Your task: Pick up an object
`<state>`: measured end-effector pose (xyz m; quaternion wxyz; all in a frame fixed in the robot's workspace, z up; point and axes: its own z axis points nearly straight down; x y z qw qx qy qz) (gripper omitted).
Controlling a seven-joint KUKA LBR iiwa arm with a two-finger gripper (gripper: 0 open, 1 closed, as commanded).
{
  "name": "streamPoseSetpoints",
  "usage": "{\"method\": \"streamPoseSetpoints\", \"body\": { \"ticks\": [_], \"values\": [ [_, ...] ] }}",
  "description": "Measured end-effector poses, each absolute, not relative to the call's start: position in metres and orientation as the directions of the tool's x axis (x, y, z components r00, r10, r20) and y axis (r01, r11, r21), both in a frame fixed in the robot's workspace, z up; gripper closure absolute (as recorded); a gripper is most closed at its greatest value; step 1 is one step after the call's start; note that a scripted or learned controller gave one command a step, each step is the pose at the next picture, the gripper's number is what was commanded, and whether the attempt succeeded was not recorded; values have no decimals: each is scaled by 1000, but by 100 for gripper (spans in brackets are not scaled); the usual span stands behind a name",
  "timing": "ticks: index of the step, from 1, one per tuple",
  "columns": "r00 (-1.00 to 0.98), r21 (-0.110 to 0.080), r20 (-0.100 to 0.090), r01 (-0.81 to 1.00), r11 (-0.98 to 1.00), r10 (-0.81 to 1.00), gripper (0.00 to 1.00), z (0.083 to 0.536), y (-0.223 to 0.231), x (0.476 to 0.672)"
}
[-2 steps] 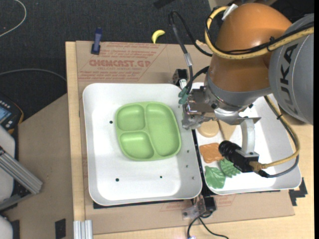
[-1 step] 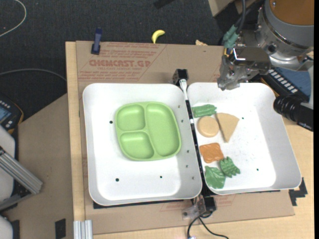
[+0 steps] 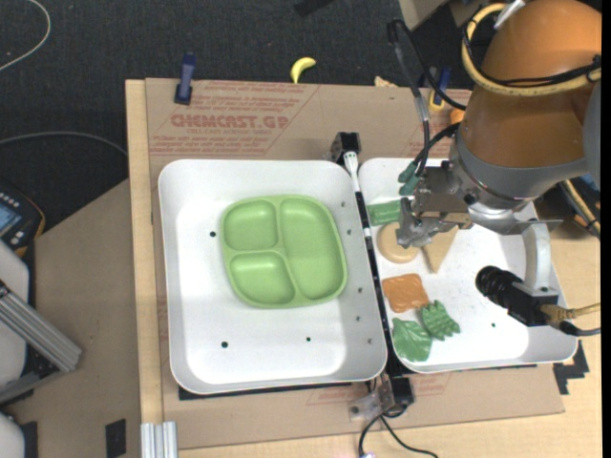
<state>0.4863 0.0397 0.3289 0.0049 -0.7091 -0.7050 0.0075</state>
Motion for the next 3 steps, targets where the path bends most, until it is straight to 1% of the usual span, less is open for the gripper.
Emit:
{"method": "streamPoseSetpoints", "body": {
  "ticks": [1, 2, 3],
  "values": [
    [6, -3, -1, 1000, -6, 1000, 100, 331, -26, 490],
    [-8, 13, 2, 1000, 8, 1000, 100, 426, 55, 480],
    [6, -6, -1, 1000, -6, 1000, 100, 368, 5, 502]
  ]
}}
